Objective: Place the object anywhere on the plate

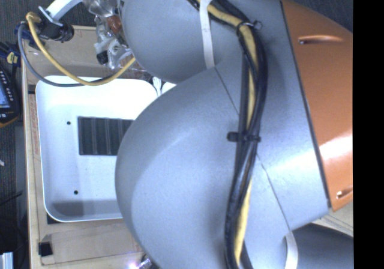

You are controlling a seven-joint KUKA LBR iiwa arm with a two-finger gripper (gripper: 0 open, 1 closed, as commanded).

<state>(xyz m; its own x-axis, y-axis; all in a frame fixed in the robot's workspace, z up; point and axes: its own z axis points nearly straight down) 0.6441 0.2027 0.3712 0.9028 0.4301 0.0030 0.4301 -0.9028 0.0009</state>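
No text, label, brand or number can be read anywhere. The grey arm and the white bin bear no legible markings.

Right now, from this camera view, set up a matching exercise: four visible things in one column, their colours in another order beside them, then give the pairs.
Things:
1. bin
2. arm casing
3. band on the arm
4. cable along the arm

Colours:
A. orange
B. black and yellow
C. white
D. grey

Pairs: 1-C, 2-D, 3-A, 4-B
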